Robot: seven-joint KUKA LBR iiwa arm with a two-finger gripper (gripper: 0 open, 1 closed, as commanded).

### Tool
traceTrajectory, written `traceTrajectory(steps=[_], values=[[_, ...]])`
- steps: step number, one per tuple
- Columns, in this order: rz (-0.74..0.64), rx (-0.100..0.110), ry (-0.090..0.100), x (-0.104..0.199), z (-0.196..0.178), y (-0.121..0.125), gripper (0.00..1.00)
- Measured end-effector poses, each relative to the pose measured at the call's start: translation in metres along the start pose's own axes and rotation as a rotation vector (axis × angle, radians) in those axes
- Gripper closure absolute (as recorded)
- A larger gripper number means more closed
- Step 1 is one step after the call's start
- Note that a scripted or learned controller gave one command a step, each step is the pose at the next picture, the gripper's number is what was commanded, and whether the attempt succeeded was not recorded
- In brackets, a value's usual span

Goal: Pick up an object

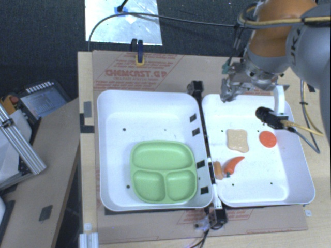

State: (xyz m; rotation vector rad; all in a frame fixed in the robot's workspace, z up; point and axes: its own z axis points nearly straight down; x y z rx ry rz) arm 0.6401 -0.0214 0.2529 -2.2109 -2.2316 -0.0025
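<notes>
1. In the camera view we see two white bins side by side: the left bin [111, 112] holds a green divided tray [163, 170], and the right bin [289, 185] holds the loose pieces we could pick from.
2. The candidates lie in the right bin: a pale tan slice [237, 140] near its middle, a round red-orange disc [267, 138] just to the right of it, and a red-orange chili-shaped piece [232, 164] below the slice, close to the divider between the bins.
3. The gripper [229, 93] hangs over the far left corner of the right bin, above the rim, well apart from all three pieces.
4. We cannot tell how the jaws stand; the tips are too small and dark against the bench to read. Nothing shows between them.
5. We judge the task not yet done: every piece rests on the bin floor, none lifted.
6. What remains, as we read it, is the whole pick: travel to a piece, descend, close, and raise it. The tan slice lies nearest the gripper.
</notes>
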Motion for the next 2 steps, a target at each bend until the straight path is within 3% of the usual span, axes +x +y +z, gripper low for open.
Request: traceTrajectory(steps=[1, 2], values=[[0.0, 0.001, 0.001, 0.053, 0.015, -0.004, 1.0], [0.0, 0.002, 0.001, 0.106, 0.018, -0.024, 1.0]])
